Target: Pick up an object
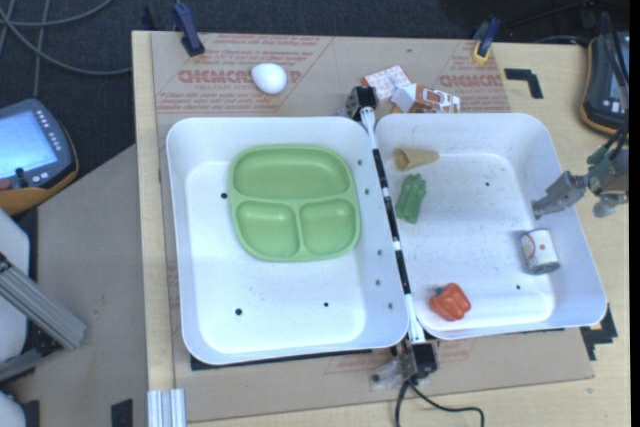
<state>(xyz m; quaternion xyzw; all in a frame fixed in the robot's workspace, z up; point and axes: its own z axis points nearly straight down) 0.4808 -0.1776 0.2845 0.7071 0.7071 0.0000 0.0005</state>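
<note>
The left bin [200, 315] holds a green divided plate [295, 202]. The right bin [560, 300] holds a green piece [411, 197], a red pepper [450, 301] (near edge) and a small can [540, 250]. The gripper [590, 190] hovers at the right rim; whether it is open I cannot tell.

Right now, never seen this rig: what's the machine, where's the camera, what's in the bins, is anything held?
One fixed camera looks down at a slant on a bench with two shallow white bins. The grey two-finger gripper of a robot arm reaches in from the right, over the right bin's edge; nothing is seen between its fingers. The left bin holds a green three-compartment plastic tray. The right bin holds a small tan cone, a green toy vegetable, an orange-red toy pepper and a small silver-white can. A white egg-shaped object lies on the bench behind the bins.
</note>
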